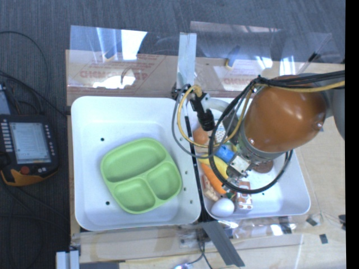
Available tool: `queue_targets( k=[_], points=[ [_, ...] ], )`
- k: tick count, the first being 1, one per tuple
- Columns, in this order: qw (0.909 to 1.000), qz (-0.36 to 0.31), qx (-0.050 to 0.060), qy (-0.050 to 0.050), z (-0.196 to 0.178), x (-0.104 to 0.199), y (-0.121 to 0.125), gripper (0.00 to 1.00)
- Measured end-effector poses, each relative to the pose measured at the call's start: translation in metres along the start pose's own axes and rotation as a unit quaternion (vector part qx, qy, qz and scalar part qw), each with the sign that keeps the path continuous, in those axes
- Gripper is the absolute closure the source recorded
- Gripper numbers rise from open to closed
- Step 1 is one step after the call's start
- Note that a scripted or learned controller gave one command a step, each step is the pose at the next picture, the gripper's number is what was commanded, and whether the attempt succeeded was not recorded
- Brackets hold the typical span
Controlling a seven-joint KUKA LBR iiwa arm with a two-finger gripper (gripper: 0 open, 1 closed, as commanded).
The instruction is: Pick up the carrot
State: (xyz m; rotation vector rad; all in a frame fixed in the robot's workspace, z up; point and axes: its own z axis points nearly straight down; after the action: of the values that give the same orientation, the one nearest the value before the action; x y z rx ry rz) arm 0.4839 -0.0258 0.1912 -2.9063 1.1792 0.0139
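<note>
The carrot (211, 177) is a slim orange piece lying at a slant near the left wall of the right bin (291, 200). The arm's orange band (283, 119) hangs over that bin and covers much of it. The gripper (238, 166) sits under the band, just right of the carrot and very close to it. Cables loop around the wrist and hide the contact area.
A green divided plate (141, 174) lies in the left bin (90, 128). In the right bin, a white egg (223, 207) rests at the front, a brown-and-white item (243, 200) beside it, and a brownish rounded object (200, 134) lies behind the carrot. A tablet (28, 142) sits off to the left.
</note>
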Motion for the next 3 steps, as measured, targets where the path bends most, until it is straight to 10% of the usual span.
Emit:
queue_targets(
  k=[1, 2, 3],
  points=[
    [0.9941, -0.109, 0.001, 0.005, -0.125, 0.016, 0.0, 1.0],
    [0.994, -0.109, 0.0, 0.002, -0.123, 0.016, 0.0, 0.0],
    [0.9971, -0.075, -0.003, -0.002, 0.012, -0.001, -0.007, 0.0]
  ],
)
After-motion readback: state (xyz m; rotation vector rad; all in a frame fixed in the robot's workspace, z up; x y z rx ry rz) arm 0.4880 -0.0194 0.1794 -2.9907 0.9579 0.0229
